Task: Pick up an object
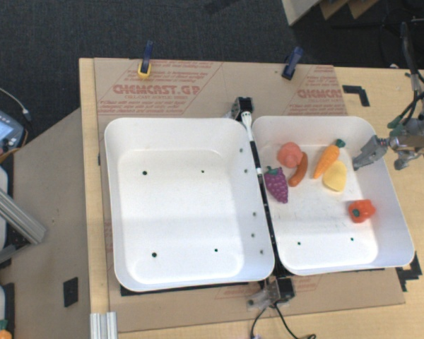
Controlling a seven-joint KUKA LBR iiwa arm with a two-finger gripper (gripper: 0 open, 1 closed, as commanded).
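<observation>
Resting beside an orange carrot (pixel 326 159), the pale yellow fruit (pixel 334 177) lies near the open claw (pixel 379 152).

Right bin (pixel 389 210): carrot (pixel 326 158), lemon (pixel 334 177), tomato (pixel 362 210), grapes (pixel 276 184), peach (pixel 290 154), sausage (pixel 299 169)
Gripper (pixel 371 152): over the right bin's right rim, beside the lemon

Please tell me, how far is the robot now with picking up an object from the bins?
Nothing looks done yet. All the toy foods lie in the right bin: the purple grapes, pink piece, sausage, carrot, yellow piece and red pepper. In hand: the tool is at that bin's right rim, near the carrot and yellow piece, with nothing visible in it. Left: reach an object, grasp and lift.
</observation>
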